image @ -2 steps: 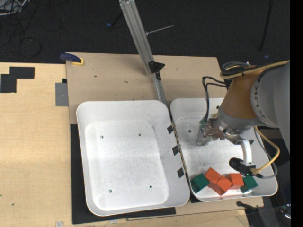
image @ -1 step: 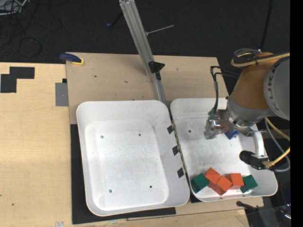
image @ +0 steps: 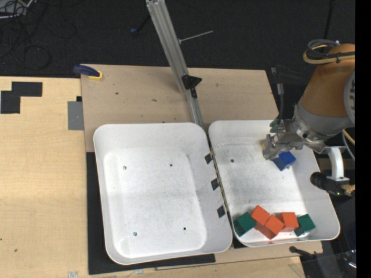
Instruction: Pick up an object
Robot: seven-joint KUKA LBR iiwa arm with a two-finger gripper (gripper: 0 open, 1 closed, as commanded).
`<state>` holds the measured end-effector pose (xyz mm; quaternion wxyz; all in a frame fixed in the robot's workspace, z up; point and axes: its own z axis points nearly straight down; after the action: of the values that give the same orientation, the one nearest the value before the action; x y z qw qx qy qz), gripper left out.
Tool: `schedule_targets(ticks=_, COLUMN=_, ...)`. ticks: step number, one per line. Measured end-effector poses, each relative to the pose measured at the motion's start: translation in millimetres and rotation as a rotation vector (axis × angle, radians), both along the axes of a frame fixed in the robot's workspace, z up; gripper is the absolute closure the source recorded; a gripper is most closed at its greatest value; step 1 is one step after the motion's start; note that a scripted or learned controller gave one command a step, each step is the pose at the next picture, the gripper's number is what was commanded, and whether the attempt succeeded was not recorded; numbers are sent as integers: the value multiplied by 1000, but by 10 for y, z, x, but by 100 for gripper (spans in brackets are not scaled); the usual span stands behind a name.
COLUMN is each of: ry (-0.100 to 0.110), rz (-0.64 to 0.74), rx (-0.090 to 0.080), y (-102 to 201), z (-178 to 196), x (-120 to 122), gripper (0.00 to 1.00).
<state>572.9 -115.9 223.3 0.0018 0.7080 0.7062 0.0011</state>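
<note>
Blue block (image: pixel 284 160): lies in the right bin, in its upper right part, directly under the gripper and touching or nearly touching it; tilted so a corner points down the view.
Gripper (image: pixel 273 149): grey metal, low over the right bin at the blue block's upper left edge; whether the block sits between the fingers cannot be told, nor whether the fingers are spread or closed.
Arm (image: pixel 324 100): reaches in from the right, its orange band above the wrist, grey housing below it.
Right bin (image: pixel 243 138): shallow, white, speckled floor; holds the blue block and a cluster of blocks along its near edge.
Cluster: a green block (image: pixel 245 222) at the left, two orange blocks (image: pixel 265 221) touching it, another orange block (image: pixel 288 219) beside those, and a second green block (image: pixel 305 224) at the right end; all well apart from the blue block.
Left bin (image: pixel 152 190): white, just beside the right bin, joined to it by small black clips (image: pixel 214 183) along the shared edge.
Table (image: pixel 139 97): light wood, carries both bins.
Metal rail (image: pixel 172 48): slants from the top of the view down to the gap between the bins.
</note>
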Motion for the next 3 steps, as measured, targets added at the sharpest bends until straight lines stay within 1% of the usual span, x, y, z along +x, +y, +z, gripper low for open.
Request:
schedule_targets(ticks=1, ry=4, rz=2, rx=1, y=-17, z=169, x=2, gripper=100)
schedule_targets(ticks=2, ry=9, rz=5, rx=4, y=497, z=107, x=-172, gripper=100)
schedule_targets(ticks=3, ry=8, rz=7, rx=4, y=959, z=149, x=-288, gripper=100)
